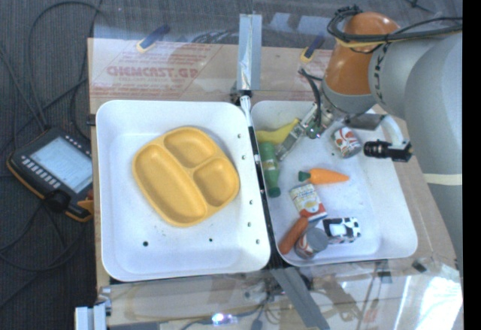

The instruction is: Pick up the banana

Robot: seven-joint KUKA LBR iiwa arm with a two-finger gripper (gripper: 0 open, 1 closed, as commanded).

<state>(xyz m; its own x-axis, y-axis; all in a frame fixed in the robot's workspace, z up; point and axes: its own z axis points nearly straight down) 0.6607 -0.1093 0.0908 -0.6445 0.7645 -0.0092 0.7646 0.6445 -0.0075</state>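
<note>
The yellow banana [272, 131] lies in the far left corner of the right bin [391, 238], close to the wall between the two bins. My gripper [299, 131] comes down from the orange-banded wrist [359, 58] and its tip sits right at the banana's right end, touching or nearly touching it. The gripper's metal body hides that end of the fruit.
The right bin also holds a green bottle [270, 172], a carrot [328, 177], a small carton [307, 199], a red-and-white can [346, 141], a cow-patterned item [342, 228] and a reddish sausage [291, 235]. A yellow divided plate [186, 174] lies in the left bin [120, 246].
</note>
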